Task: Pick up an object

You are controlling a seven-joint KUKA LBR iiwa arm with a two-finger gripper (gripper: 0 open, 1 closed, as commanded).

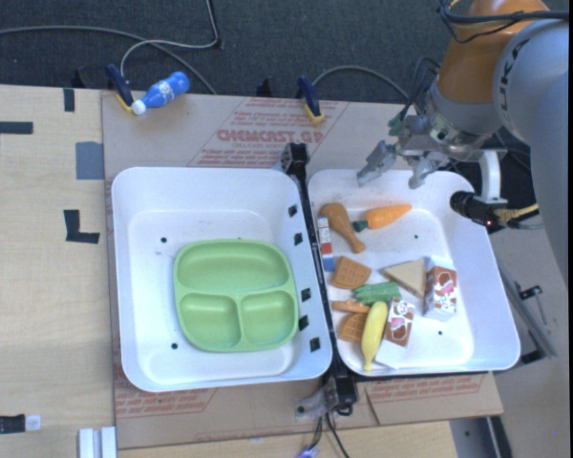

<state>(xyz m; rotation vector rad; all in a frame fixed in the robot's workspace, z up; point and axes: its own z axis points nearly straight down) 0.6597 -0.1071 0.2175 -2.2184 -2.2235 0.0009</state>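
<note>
**Open gripper hangs above the far edge of the toy-food bin, carrot nearest below**

The gripper (pixel 398 168) sits over the far rim of the right bin (pixel 487 284), its two fingers spread apart with nothing between them. The grey arm with its orange band (pixel 487 12) comes in from the upper right.

All the candidate objects lie in the right bin, toward the near side from the jaws. Closest is the toy carrot (pixel 388 217), just below the gripper in the view; its long axis runs roughly left to right, tilted slightly, with the green top at the left end. Just left of it lies the toy drumstick (pixel 343 225), angled diagonally, its thick end pointing up and left. Further toward the near edge is a tighter cluster: a cracker (pixel 350 274), a sandwich wedge (pixel 407 277), a small carton (pixel 441 293), a green piece (pixel 377 293) and a banana (pixel 373 333) lying nearly upright in the view.

The left bin (pixel 134 284) holds a green divided plate (pixel 235 293), well apart from the gripper.

In my judgement the carrot is the easiest target: it lies apart from its neighbours, and a short descent toward the near side would bring the jaws across its narrow width, provided they close across rather than along it.
</note>
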